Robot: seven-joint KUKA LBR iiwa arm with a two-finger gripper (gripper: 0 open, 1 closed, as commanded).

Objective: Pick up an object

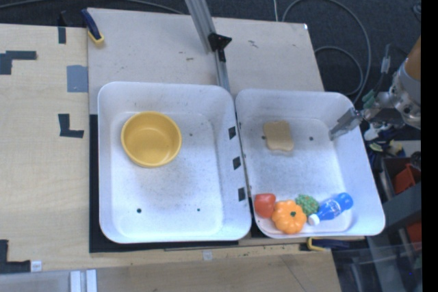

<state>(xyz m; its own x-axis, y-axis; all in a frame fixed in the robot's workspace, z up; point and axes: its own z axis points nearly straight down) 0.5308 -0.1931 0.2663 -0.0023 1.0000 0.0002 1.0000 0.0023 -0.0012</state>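
Your gripper (345, 122) hovers at the right bin's (356, 167) three o'clock rim, its opening impossible to tell. The tan sponge (278, 135) lies alone near twelve: descend squarely there, avoiding the crowded six o'clock corner.

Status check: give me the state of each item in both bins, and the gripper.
Yellow bowl: upright, nothing inside, left bin.
Tan sponge: flat, alone, right bin.
Red tomato, orange pumpkin, green broccoli, blue bottle on its side: clustered at right bin's near edge.
Gripper: at right bin's rim, holding nothing.
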